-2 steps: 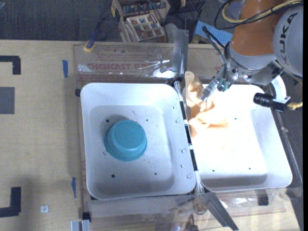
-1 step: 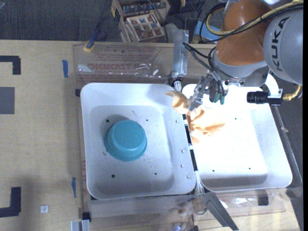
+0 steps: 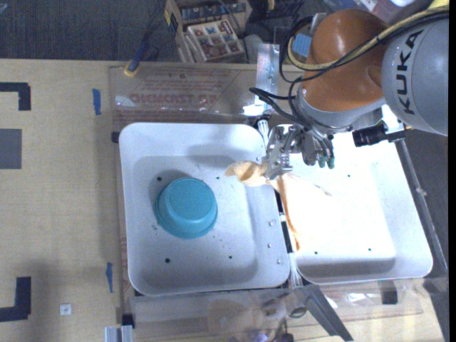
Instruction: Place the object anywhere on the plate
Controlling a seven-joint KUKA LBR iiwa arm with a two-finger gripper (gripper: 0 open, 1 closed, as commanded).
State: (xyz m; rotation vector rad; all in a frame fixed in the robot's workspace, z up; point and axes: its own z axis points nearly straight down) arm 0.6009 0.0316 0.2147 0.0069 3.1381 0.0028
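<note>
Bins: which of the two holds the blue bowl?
The left bin. The blue bowl sits upside down on its floor; the right bin, under the arm, has no bowl.

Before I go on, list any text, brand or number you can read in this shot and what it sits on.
"KUKA": black letters running down the grey arm housing at upper right.
Boxes with printed covers beyond the bins: printing too small and blurred to read.
Clear plastic sheet behind the left bin: faint reddish marks, unreadable.
Blue bowl, both bins: no lettering I can make out.
</note>
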